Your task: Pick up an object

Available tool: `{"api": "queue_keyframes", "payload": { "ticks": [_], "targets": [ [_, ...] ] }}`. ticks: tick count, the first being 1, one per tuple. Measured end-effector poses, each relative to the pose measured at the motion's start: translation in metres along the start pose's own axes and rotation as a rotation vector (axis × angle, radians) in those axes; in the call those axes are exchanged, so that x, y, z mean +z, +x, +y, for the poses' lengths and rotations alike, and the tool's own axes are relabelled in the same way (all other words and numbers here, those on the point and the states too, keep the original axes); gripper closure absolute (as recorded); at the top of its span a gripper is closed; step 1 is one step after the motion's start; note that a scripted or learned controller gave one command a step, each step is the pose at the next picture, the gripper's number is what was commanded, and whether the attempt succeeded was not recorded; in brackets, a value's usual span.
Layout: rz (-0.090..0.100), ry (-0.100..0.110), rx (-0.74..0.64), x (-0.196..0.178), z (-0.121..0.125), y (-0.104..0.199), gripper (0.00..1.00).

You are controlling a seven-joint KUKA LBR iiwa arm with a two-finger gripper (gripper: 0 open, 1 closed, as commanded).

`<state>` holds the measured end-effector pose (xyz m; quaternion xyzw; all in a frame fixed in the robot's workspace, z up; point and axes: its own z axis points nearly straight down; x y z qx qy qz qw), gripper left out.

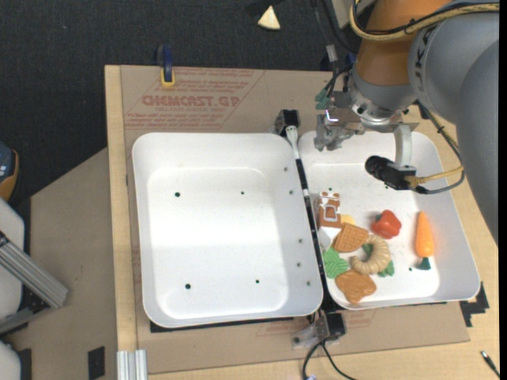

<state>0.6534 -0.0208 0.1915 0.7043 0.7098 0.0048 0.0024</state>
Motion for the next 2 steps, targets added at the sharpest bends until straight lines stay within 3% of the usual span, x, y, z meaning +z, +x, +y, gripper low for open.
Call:
{"api": "queue_keyframes", "payload": {
  "ticks": [1, 2],
  "targets": [
    [-0.004, -0.007, 0.004, -0.123, 0.017, 0.012, 1.0],
    [-0.006, 0.002, 0.01, -0.164, 0.015, -0.018, 1.0]
  ]
}}
